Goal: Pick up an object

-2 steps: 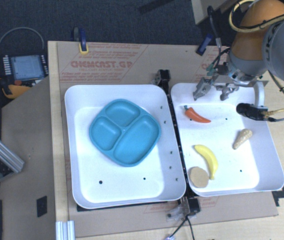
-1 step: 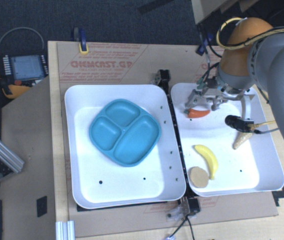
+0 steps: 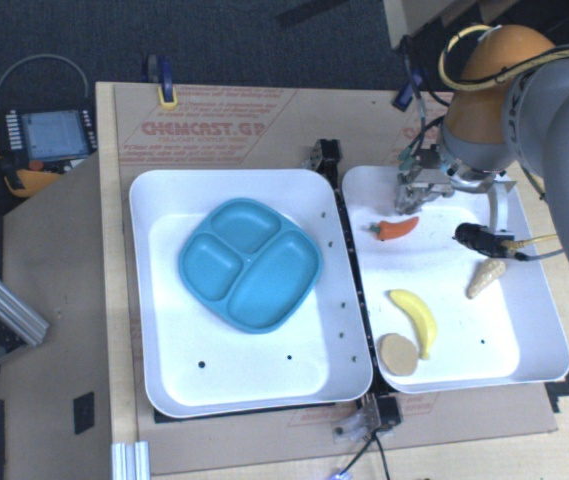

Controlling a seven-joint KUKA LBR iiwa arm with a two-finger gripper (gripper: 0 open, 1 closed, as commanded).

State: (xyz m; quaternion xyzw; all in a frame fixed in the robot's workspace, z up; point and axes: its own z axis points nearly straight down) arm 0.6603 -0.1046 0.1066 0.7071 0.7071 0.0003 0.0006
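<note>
My gripper (image 3: 411,194) sits low at the right bin's (image 3: 534,363) far-left corner, just above the carrot (image 3: 397,229); can't tell its state. Banana (image 3: 415,317) and round cracker (image 3: 398,354) touch near the front edge. Cone-shaped piece (image 3: 484,277) mid-right. Blue divided plate (image 3: 251,264) in the left bin (image 3: 164,368).

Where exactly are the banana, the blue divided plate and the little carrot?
banana (image 3: 416,318): camera view, middle of its curved yellow body.
blue divided plate (image 3: 251,265): camera view, ridge between its compartments.
carrot (image 3: 398,229): camera view, middle of its orange body.
</note>
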